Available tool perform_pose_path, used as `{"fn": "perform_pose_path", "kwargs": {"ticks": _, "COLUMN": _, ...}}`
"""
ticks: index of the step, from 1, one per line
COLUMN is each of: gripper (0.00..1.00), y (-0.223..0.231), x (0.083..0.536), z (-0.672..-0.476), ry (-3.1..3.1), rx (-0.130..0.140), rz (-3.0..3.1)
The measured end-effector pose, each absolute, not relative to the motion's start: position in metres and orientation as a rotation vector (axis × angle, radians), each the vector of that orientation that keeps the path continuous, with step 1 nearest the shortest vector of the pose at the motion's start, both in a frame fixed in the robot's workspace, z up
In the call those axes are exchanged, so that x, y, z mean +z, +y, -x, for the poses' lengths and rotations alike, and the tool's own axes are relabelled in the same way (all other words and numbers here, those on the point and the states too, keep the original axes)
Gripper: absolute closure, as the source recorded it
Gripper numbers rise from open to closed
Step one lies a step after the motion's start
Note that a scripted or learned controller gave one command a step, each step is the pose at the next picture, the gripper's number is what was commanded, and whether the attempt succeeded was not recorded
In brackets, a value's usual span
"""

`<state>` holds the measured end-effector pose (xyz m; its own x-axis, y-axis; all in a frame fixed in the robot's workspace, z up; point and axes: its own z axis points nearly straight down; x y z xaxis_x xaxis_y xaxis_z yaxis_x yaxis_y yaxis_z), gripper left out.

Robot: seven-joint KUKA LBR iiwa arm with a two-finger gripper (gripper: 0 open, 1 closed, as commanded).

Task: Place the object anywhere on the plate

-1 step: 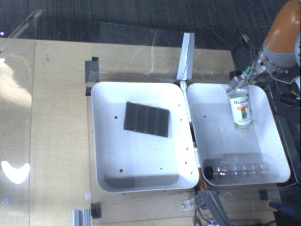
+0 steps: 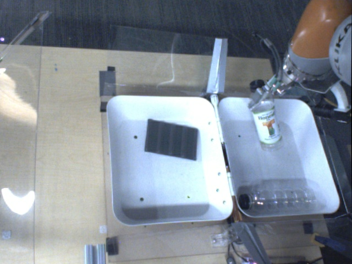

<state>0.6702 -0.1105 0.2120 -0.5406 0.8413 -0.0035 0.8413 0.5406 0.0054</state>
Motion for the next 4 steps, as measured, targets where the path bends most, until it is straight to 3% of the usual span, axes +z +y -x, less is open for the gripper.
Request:
{"fn": "perform_pose_path", "kwargs": {"ticks": 1, "gripper": 1.0, "y": 0.033, "x": 0.28, "z": -0.654, "ry": 2.626, "rx": 0.01, "rz": -1.711}}
{"fn": "perform_pose_path", "kwargs": {"ticks": 2, "gripper": 1.0, "y": 0.034, "x": 0.29, "z": -0.655, "ry": 2.627, "rx": 0.015, "rz": -1.702}}
{"fn": "perform_pose_path", "kwargs": {"ticks": 3, "gripper": 1.0, "y": 0.066, "x": 0.28, "z": -0.629, "ry": 2.722, "rx": 0.004, "rz": -1.564}}
{"fn": "perform_pose_path", "kwargs": {"ticks": 4, "gripper": 1.0, "y": 0.066, "x": 0.291, "z": -0.63, "ry": 2.719, "rx": 0.01, "rz": -1.56}}
